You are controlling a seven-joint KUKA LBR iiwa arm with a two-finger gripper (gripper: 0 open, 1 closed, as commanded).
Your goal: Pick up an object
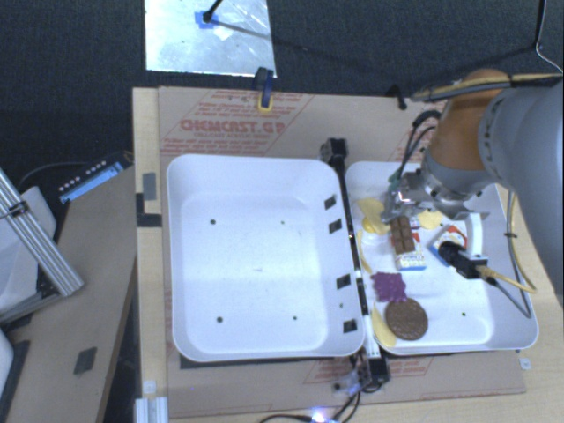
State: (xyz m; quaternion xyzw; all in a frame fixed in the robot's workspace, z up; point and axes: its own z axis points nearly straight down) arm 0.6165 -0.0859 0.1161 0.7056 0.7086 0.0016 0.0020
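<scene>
Arm low over the toys in the right bin.
The jaws [401, 199] sit just above the brown bar [403, 234]; I cannot tell if they are open. Best to drop straight down and pinch its narrow sides. The right bin [515, 324] also holds a purple blob [389, 285] and brown disc [407, 318]; the left bin [189, 263] looks bare.

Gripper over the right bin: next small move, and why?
Probably a short descent onto the brown bar. The gripper sits just above the bar's upper end in the right bin, with nothing seen between its fingers. The purple piece and brown disc lie farther off.
</scene>
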